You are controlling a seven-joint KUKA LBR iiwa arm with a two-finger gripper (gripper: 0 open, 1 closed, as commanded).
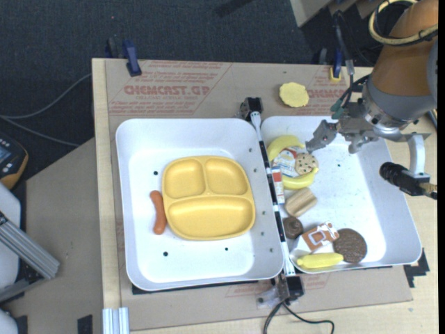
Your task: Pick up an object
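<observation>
My gripper hangs over the back of the right bin, open, with nothing between its fingers. Its left finger is just right of a yellow banana-shaped piece on which lie a small white packet and a chip cookie. Nearer the front lie a tan block, a small brown cookie, an orange-and-white packet, a dark round cookie and a yellow banana.
The left bin holds a yellow divided plate and an orange sausage to its left. A yellow disc lies on the bench behind the bins. A black part of the arm juts over the right bin's right side.
</observation>
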